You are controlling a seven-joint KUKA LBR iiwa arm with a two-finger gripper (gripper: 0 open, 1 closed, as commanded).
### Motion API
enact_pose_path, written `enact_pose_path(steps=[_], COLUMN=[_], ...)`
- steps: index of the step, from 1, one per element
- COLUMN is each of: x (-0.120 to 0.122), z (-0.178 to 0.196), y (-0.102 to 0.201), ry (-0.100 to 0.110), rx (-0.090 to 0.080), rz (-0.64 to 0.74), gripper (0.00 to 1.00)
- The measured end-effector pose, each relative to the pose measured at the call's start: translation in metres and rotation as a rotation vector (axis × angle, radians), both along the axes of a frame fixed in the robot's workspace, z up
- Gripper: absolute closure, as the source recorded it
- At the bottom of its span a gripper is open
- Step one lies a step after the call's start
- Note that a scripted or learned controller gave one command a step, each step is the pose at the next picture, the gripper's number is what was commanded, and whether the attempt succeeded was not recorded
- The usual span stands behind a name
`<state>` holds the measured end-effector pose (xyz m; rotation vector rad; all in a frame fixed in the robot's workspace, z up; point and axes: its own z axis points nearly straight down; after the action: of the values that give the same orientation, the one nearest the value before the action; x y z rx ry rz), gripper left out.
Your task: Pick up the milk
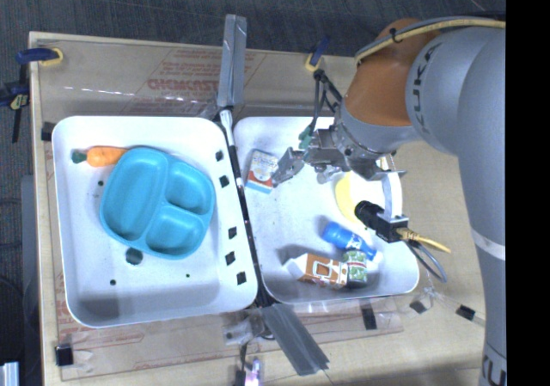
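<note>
Dark floor around a pale bench (129,58), two white bins side by side. Milk carton (261,169) upright near the right bin (266,290)'s left wall, handy for grabbing. Claw (296,162) just beside it, spread, pinching nothing. Blue plate (159,201) parked left.

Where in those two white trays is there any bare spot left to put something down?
Left bin: bare floor below the blue plate, along its near edge. Right bin: a bare patch in the middle, between the small carton and the box. Crowded around the gripper and blue bottle.
</note>
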<state>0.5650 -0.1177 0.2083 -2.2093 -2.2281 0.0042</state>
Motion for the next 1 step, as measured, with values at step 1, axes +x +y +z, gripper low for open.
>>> enact_pose_path(steps=[1], x=[-0.0697], z=[-0.1115], y=[0.0042], ry=[-0.022], rx=[-0.028], rz=[0.311], gripper=[0.00])
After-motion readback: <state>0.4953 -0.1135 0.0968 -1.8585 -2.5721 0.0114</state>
